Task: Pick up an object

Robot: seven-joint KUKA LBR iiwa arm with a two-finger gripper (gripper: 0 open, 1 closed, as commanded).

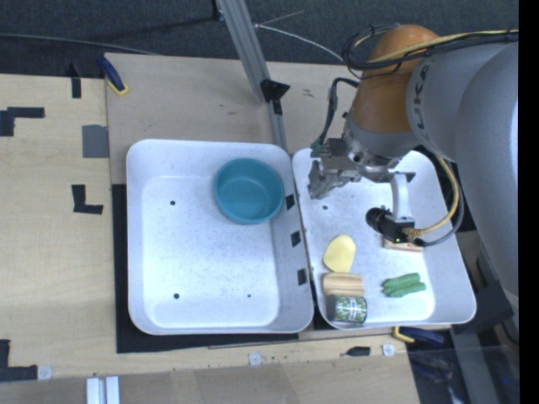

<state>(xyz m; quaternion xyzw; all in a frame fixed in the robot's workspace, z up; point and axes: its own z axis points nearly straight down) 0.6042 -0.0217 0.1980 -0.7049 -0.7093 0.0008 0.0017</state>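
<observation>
Gripper (322, 185): over right bin (446, 310), 11 o'clock corner; jaws' state cannot be told.
Yellow piece (339, 253): right bin, 7 o'clock area.
Can (347, 309): just below a tan block (344, 284).
Green pod (402, 285): 5 o'clock.
Blue bowl (248, 190): left bin (160, 251), 1 o'clock.

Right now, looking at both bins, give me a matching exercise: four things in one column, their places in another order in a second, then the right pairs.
Things:
1. blue bowl
2. green pod
3. yellow piece
4. claw

Places:
A. right bin, near corner
B. left bin, far side
C. above the right bin's far left part
D. right bin, left of middle

Pairs: 1-B, 2-A, 3-D, 4-C
</observation>
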